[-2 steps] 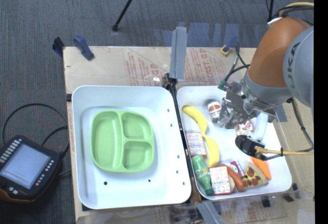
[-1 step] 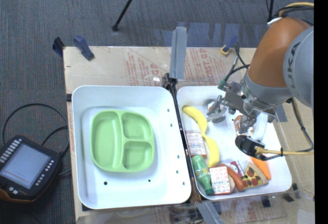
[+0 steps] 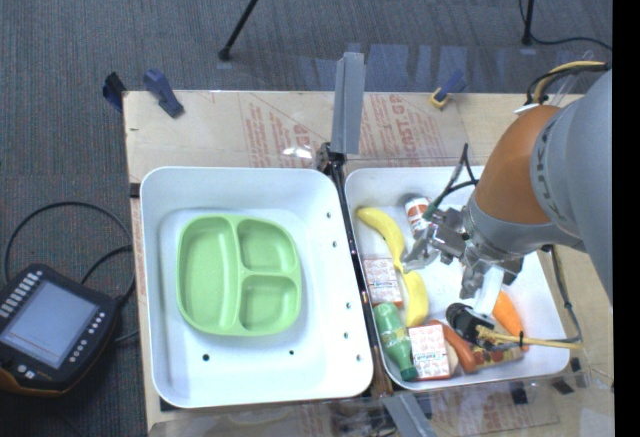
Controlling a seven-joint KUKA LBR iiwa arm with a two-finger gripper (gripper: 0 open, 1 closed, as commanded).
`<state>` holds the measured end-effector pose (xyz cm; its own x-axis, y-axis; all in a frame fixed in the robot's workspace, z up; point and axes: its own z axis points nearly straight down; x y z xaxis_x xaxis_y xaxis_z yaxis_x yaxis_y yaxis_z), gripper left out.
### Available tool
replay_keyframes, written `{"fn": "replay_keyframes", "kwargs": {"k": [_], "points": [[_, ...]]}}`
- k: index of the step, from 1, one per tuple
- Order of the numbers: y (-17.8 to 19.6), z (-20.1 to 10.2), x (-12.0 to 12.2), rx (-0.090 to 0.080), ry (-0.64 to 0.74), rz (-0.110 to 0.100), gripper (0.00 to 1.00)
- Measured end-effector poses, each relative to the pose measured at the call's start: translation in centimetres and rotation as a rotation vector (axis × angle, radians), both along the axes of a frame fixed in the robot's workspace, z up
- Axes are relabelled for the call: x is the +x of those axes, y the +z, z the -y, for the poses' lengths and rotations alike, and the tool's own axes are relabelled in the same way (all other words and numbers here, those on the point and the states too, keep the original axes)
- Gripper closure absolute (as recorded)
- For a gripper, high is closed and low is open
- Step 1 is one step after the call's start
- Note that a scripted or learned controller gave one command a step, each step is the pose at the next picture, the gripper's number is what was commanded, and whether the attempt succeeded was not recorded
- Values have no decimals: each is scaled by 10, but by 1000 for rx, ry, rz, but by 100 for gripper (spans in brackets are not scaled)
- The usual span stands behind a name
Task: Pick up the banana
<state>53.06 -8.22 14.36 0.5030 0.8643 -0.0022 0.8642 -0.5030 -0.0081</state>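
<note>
- Here the banana [image 3: 395,257] lies in the right bin [image 3: 545,330], close to its left wall: a curved yellow fruit, its narrow end up.
- The end effector [image 3: 452,250] hangs just right of the banana; whether it is open or closed I cannot tell.
- A green divided plate [image 3: 240,275] sits in the left bin [image 3: 160,225].

Even, soft overhead light, slight glare on the white bins [image 3: 160,225], mildly grainy overall.

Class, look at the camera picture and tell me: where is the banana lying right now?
The banana lies in the right bin, near its left wall, beside the small white packet and just left of the gripper.
</note>
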Motion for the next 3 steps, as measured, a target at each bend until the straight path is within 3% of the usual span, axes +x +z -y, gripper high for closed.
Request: {"fn": "replay_keyframes", "kwargs": {"k": [1, 2, 3], "points": [[-58, 21, -1, 0, -119, -1, 0], [11, 9, 47, 0, 119, 3, 0], [-21, 3, 36, 3, 453, 2, 0]]}}
